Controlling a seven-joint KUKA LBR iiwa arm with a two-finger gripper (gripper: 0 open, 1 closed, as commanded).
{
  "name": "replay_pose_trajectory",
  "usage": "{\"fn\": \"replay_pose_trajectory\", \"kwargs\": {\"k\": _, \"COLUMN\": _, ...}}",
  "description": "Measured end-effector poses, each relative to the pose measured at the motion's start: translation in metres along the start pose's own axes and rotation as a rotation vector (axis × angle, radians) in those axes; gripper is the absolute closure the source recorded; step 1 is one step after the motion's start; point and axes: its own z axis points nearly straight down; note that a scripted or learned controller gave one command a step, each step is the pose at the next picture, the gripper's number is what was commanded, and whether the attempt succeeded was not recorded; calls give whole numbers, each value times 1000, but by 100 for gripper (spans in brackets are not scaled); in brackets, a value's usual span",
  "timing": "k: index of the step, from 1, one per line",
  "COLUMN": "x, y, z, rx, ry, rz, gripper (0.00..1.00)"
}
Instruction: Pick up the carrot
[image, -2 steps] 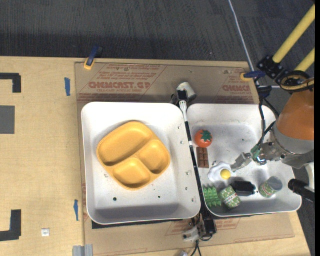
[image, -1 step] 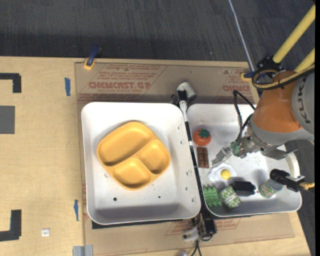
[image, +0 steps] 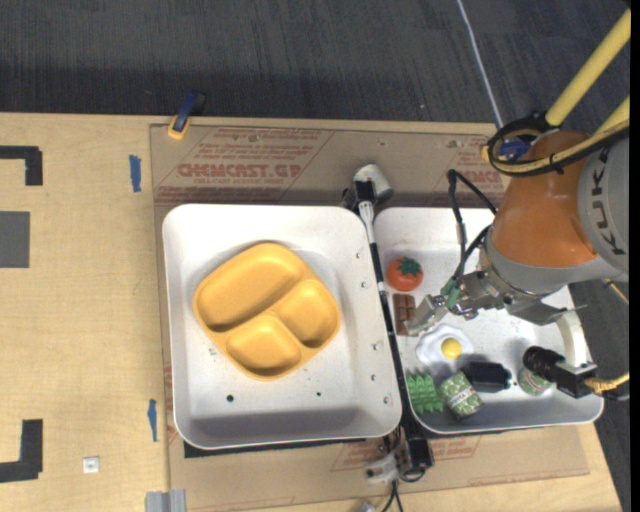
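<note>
The left bin (image: 180, 300) is the biggest thing on the bench and lies to the view's left of the fried egg (image: 445, 348). The right bin (image: 430, 235) has the egg near the middle of its floor, and every loose piece in sight lies in this bin.

The arm (image: 540, 220), grey below a broad orange band, hangs over the bin up and to the right of the egg.

A yellow plate (image: 265, 310) with three rounded compartments is the one thing in the left bin, well to the left of the egg. Nothing can be seen in its compartments.

The gripper (image: 440, 305) hangs just above the egg. How far it is open cannot be told, and nothing can be seen in its hold.

The egg is white with a yellow yolk. Below it and a little to the right is a small green and white can (image: 462, 396) lying on its side. Just left of the can, below and to the left of the egg, is a studded green block (image: 422, 392).

A small black thing (image: 487, 375) lies just below and to the right of the egg, and a brown bar (image: 403, 313) lies to the upper left of the egg, along the bin's wall.

The carrot (image: 405, 271) is a stubby orange-red lump with a green tuft. It sits further up and to the left of the egg, beyond the brown bar and apart from the gripper.
</note>
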Motion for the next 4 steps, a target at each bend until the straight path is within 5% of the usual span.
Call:
{"fn": "replay_pose_trajectory", "kwargs": {"k": 1, "x": 48, "y": -22, "z": 0, "rx": 3, "ry": 2, "rz": -118, "gripper": 0}}
{"fn": "replay_pose_trajectory", "kwargs": {"k": 2, "x": 47, "y": -21, "z": -10, "rx": 0, "ry": 0, "rz": -118, "gripper": 100}}
{"fn": "replay_pose_trajectory", "kwargs": {"k": 3, "x": 0, "y": -33, "z": -32, "rx": -1, "ry": -2, "rz": 32, "gripper": 100}}
{"fn": "replay_pose_trajectory", "kwargs": {"k": 4, "x": 7, "y": -33, "z": -3, "rx": 4, "ry": 1, "rz": 260, "gripper": 100}}
